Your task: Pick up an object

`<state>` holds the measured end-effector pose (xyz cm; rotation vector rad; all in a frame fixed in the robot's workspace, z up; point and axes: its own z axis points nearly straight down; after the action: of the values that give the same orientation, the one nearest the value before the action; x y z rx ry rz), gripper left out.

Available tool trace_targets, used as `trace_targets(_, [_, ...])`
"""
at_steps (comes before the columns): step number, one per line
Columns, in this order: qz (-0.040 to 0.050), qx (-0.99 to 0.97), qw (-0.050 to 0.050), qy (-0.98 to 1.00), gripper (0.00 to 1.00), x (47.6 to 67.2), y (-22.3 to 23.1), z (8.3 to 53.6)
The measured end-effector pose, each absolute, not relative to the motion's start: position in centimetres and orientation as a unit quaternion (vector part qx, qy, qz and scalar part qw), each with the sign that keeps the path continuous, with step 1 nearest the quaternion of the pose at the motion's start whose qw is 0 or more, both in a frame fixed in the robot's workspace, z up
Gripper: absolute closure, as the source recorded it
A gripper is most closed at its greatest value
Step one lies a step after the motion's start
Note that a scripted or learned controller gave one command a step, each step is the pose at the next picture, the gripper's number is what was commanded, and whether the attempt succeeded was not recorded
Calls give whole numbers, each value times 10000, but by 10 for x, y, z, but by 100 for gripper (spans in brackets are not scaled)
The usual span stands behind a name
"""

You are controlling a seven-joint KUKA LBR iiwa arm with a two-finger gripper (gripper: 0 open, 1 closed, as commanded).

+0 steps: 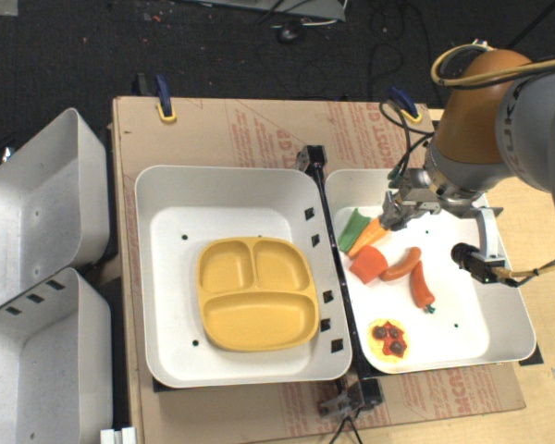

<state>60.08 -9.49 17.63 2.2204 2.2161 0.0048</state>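
Yellow plate [257, 294]: it has three parts and lies flat in the left bin [157, 248].
Right bin [462, 340]: white, just beside the left bin, and it holds small toy foods.
Carrot [374, 234]: orange, next to a green piece [354, 227], near the top left of the right bin.
Red block [369, 264]: just below the carrot.
Sausage [400, 265]: beside the red block.
Red pepper [422, 289]: a bit lower and to the right.
Small pizza [388, 337]: near the bottom rim, apart from the rest.
End effector [400, 207]: just above the carrot; I cannot tell how wide it is.
Worktop [222, 137]: brown board under both bins.
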Motion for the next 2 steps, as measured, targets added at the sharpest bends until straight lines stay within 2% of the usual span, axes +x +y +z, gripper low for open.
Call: trace_targets(2, [19,7060,29,7082,100,602,-89,270])
